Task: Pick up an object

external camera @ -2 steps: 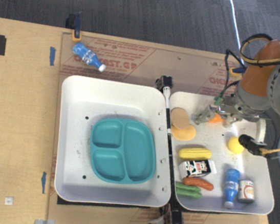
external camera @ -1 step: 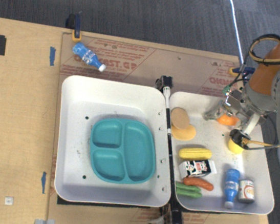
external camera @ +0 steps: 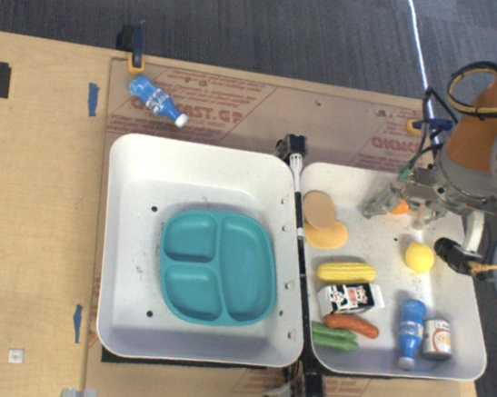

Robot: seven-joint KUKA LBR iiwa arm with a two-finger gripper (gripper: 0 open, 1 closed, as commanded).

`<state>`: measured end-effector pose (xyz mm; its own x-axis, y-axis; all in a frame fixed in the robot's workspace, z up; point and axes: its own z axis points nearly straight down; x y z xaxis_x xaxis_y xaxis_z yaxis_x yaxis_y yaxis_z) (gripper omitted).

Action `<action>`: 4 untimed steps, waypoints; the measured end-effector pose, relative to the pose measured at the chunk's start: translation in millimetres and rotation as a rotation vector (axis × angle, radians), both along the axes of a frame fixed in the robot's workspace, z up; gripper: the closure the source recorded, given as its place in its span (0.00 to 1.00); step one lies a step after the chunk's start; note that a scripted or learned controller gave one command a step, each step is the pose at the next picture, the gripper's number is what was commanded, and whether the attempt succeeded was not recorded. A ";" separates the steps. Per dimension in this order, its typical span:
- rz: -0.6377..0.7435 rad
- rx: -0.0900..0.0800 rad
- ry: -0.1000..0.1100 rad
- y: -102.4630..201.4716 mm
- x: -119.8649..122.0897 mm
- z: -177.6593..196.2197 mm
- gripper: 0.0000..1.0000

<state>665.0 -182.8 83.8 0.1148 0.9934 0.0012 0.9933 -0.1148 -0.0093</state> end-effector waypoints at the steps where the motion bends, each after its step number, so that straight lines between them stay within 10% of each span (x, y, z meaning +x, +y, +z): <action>1: -0.159 0.014 0.003 -8.6 2.1 0.1 0.00; 3: -0.321 -0.002 0.006 -1.1 -0.6 0.2 0.00; 4: -0.023 0.010 0.003 -9.0 0.8 0.0 0.00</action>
